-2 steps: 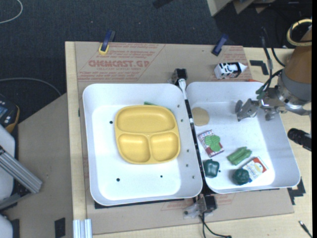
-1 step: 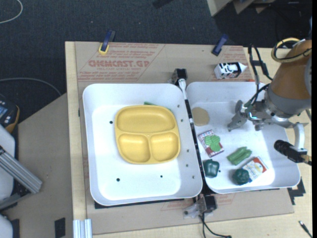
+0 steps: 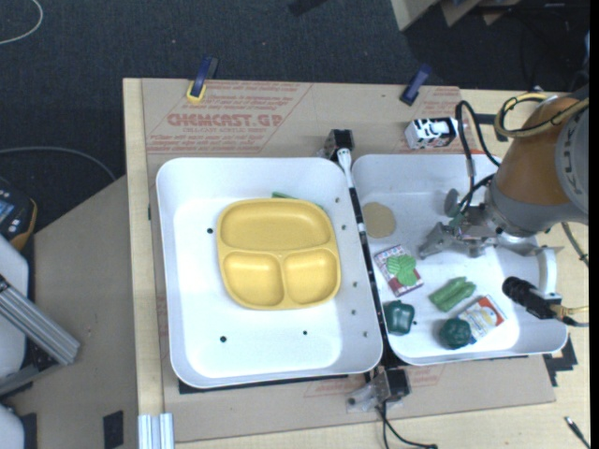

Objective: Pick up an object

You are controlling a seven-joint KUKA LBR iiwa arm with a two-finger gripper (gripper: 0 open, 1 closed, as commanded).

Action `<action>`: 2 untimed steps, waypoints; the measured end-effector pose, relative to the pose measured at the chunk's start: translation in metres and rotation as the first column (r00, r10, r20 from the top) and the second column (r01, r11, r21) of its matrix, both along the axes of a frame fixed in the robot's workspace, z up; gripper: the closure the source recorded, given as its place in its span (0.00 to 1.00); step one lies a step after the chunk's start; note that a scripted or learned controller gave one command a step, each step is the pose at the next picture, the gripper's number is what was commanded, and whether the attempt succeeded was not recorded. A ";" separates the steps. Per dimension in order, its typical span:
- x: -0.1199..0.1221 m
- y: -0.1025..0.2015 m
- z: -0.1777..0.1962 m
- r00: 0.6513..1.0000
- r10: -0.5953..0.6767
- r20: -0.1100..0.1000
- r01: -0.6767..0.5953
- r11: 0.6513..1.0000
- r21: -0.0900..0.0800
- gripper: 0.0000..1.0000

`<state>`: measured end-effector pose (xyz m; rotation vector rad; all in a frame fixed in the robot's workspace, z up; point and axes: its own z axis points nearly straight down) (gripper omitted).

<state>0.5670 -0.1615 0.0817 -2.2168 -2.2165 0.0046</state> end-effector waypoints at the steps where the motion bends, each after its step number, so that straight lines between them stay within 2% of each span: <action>1: 0.002 -0.001 0.014 1.000 -0.001 0.007 0.001 1.000 -0.003 1.00; 2: 0.011 -0.008 0.064 1.000 0.000 0.015 0.000 1.000 -0.006 1.00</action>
